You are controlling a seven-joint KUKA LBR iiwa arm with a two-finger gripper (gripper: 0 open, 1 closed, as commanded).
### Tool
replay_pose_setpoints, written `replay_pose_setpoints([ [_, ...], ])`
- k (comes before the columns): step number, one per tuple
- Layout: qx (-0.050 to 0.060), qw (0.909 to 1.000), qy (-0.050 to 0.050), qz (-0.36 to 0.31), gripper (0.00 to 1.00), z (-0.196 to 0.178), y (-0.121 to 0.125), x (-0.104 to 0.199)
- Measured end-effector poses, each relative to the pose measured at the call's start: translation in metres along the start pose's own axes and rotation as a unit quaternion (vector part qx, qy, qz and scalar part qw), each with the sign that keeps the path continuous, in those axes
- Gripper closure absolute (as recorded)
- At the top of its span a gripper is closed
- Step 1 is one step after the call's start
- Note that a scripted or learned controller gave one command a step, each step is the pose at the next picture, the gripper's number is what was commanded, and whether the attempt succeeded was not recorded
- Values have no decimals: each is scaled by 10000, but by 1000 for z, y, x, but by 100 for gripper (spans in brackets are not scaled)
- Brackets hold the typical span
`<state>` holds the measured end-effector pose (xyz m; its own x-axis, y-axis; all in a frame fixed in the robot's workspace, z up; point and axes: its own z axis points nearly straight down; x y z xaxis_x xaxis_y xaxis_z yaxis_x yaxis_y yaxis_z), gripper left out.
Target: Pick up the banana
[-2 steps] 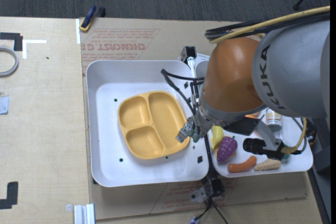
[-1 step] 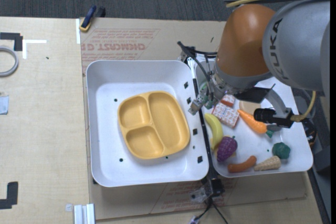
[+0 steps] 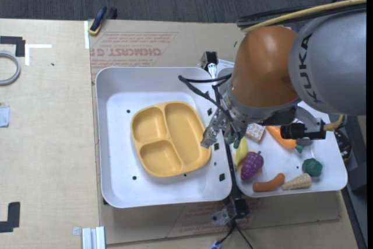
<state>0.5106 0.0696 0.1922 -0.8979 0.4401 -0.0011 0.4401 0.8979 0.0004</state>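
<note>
Down at the near edge of the bench (image 3: 46, 183), brown cardboard (image 3: 192, 218) sticks out from under two white bins; a bit further back, in the right bin (image 3: 326, 183), a red sausage (image 3: 268, 183) lies next to a pale ice cream cone (image 3: 297, 182), and a dark green toy (image 3: 312, 167) sits just past the cone; purple grapes (image 3: 251, 164) sit near the wall between the bins, and the banana (image 3: 240, 150), small and yellow, stands just behind the grapes, touching them, close to the left wall of that bin; a pink and white block (image 3: 255, 132) and an orange carrot (image 3: 281, 138) lie a little further back; the gripper (image 3: 211, 136) hangs over the edge where the two bins meet, just left of the banana, and I cannot tell how it is set, as it looks small and blurry, with nothing plainly seen in it; in the left bin (image 3: 111, 143) a yellow plate (image 3: 166, 138) with three parts lies flat, its right rim just beside the gripper; above all this the big grey arm (image 3: 332, 61) with its orange band (image 3: 265, 67) comes in from the right; far back, a blue and yellow thing (image 3: 98, 20) lies on the cardboard's corner.
</note>
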Motion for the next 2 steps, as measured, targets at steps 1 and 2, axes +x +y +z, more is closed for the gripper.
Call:
replay_pose_setpoints([
  [1,-5,9877,-13,-1566,100,0,7,-85],
  [2,-5,9632,-2,-2686,100,100,49,-31],
])
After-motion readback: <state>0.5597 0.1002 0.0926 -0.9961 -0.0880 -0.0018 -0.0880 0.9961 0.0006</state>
